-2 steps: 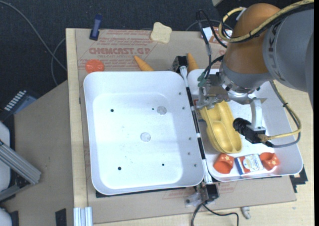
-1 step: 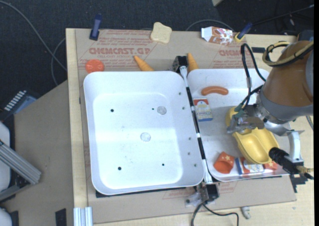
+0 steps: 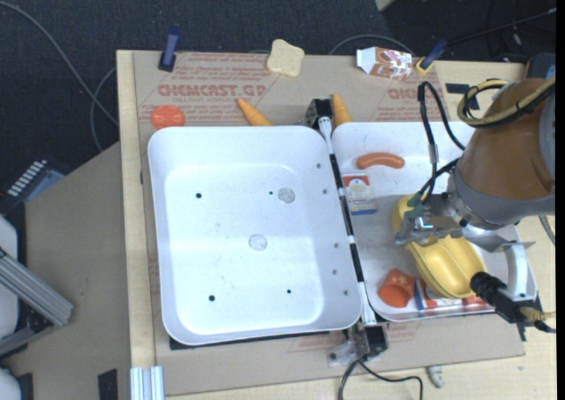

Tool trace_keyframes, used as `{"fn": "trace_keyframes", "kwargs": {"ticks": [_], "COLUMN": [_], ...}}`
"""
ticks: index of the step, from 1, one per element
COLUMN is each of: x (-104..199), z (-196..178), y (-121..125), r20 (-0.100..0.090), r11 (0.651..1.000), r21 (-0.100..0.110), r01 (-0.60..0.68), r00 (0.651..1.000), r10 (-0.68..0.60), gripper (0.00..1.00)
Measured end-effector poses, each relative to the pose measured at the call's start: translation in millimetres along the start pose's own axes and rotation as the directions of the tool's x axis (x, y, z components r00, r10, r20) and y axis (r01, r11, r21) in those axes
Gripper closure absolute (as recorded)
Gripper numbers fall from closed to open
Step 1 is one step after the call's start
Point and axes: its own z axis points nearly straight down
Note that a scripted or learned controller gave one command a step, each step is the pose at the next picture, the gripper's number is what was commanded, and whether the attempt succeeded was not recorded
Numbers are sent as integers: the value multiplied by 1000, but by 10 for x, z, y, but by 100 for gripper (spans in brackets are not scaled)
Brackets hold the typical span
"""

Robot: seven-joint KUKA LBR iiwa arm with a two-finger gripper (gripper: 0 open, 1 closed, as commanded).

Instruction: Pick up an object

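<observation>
1. The yellow toy [image 3: 446, 267] lies in the right bin [image 3: 375, 135], lower right of the frame, with a red toy [image 3: 396, 288] just beside it at lower left.
2. The claw [image 3: 415, 223] sits low over the yellow toy's upper end, probably lined up for a grasp; how wide it stands cannot be told.
3. The left bin [image 3: 177, 160] adjoins, both bins resting on the table [image 3: 132, 89].

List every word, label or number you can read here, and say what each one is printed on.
"CHEMCAST GP": red print on the brown protective sheet under the bins, repeated there; the smaller lines around it are too blurred to read.
Small carton at the right bin's left wall: printed, unreadable.
Crumpled wrapper behind the right bin: red and white print, unreadable.
</observation>
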Motion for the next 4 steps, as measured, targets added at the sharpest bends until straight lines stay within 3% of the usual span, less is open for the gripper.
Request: {"fn": "trace_keyframes", "kwargs": {"ticks": [1,2,3,4], "x": [-262,-98,208,-36], "z": [-17,-492,5,3], "y": [1,0,733,494], "r20": [3,2,1,1], "r11": [1000,1000,1000,1000], "r21": [-3,-1,-1,2], "r01": [-2,-1,-1,-3], "r00": [1000,1000,1000,1000], "r10": [2,1,1,3], "gripper": [100,100,100,100]}}
